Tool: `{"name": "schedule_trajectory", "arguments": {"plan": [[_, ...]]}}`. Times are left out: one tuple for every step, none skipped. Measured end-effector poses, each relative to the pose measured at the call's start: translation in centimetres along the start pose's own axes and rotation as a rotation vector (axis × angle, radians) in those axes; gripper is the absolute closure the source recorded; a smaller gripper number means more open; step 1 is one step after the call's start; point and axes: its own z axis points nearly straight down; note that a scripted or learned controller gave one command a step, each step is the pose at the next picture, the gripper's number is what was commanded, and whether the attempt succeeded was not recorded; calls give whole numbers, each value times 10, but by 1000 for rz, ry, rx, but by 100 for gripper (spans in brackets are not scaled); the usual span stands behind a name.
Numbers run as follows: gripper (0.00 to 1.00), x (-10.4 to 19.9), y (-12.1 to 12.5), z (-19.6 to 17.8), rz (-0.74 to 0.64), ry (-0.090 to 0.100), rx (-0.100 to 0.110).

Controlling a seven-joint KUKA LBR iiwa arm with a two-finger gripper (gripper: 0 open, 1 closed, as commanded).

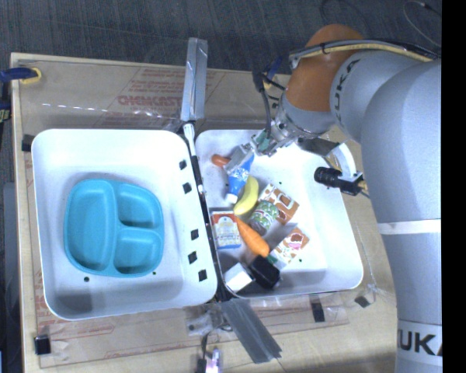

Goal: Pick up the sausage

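Note:
The sausage (219,161) is a small reddish-brown piece lying in the upper left part of the right bin (338,231), close to the divider. My gripper (256,146) hangs low over the back of that bin, just to the right of the sausage and a little behind it. Directly below the gripper lies a blue and white bottle (238,179), whose top end sits beside the sausage. Nothing visible is held by the gripper.
A banana (248,196), a carrot (254,240), several small cartons (278,205) and a black object (265,273) crowd the right bin's middle and front. The left bin (54,286) holds a blue compartment tray (114,227).

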Motion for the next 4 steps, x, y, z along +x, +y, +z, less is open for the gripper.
{"name": "schedule_trajectory", "arguments": {"plan": [[100, 0, 0, -10, -2, 0, 0], [100, 27, 14, -121, -87, -1, -1], [0, 27, 14, -121, -87, -1, 0], [0, -20, -28, -73, -45, 0, 3]]}}
